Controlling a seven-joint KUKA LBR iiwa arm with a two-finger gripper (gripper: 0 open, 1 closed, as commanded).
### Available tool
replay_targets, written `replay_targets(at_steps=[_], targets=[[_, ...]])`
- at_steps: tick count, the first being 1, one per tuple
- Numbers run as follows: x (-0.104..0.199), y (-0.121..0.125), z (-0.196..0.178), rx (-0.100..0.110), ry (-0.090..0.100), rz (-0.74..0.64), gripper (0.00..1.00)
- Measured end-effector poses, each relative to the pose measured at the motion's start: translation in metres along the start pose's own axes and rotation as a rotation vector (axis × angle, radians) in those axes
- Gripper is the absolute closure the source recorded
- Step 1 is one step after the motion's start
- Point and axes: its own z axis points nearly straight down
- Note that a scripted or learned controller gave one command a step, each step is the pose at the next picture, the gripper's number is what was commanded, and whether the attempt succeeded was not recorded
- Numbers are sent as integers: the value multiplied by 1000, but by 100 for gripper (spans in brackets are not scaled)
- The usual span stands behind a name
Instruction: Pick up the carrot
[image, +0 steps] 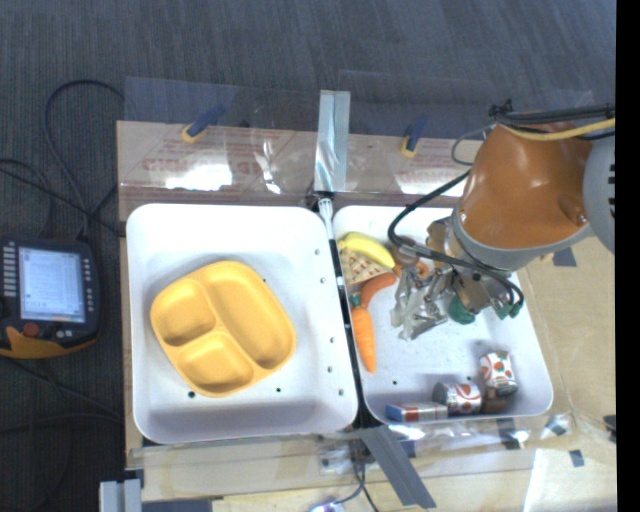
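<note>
An orange carrot (364, 338) lies along the left wall of the right bin (530, 340), its tip pointing toward the front. My gripper (420, 308) hangs just to the right of it, over the middle of that bin, below the orange wrist band. A short gap separates its metal fingers (408, 312) from the carrot, and nothing sits between them that I can make out.
A yellow banana (366, 248) and a waffle-like piece (358, 268) lie behind the carrot, with a reddish item (377, 286) beside them. Small cans (497, 371) and a flat packet (412, 411) rest at the bin's front. The left bin (150, 400) holds a yellow divided plate (222, 326).
</note>
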Motion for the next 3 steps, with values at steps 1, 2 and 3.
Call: replay_targets(at_steps=[1,2,3], targets=[[-17,-8,-89,1,-8,59,100],[5,32,-185,1,-9,-25,100],[6,20,-124,-5,1,-94,100]])
